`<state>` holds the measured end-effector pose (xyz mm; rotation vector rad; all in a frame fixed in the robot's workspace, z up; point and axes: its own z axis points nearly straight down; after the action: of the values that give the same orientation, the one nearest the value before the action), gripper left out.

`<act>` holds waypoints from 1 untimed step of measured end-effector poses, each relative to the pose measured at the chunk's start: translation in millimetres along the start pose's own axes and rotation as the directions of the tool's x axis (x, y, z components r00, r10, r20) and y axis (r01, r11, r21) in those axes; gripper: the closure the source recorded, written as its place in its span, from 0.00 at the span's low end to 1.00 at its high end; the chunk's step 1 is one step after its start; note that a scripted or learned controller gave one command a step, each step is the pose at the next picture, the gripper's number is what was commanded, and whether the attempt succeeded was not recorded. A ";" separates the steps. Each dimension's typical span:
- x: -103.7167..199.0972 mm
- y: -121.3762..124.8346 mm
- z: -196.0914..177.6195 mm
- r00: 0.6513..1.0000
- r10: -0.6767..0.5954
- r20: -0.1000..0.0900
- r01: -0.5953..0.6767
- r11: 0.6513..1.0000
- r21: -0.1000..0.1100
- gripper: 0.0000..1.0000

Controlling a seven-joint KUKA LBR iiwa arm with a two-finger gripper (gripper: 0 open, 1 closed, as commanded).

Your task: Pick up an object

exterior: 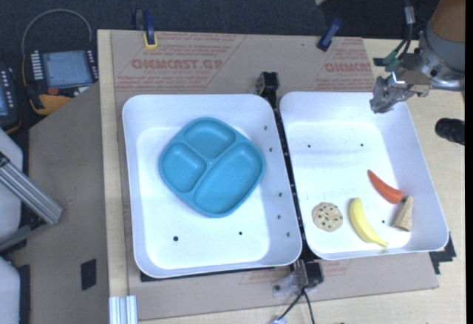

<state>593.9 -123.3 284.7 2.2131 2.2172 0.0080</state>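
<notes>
The right bin (332, 160) holds a round cookie (327, 217), a yellow banana (365, 223), an orange carrot (385, 186) and a tan wedge of bread (403, 214), all grouped near its front right corner. My gripper (386, 95) hangs over the bin's far right corner, well behind those items and touching none of them. Nothing shows between its fingers.
A blue divided plate (212, 166) lies in the left bin (155, 241). A black clamp (267, 83) sits at the back between the bins. Both bins rest on a brown board (222, 56), with a screen device (65, 68) off to the far left.
</notes>
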 end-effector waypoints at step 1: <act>57.9 4.7 5.7 1.000 -0.004 -0.005 0.004 1.000 0.011 1.00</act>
<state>598.5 -65.4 278.9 2.2161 2.2298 0.0014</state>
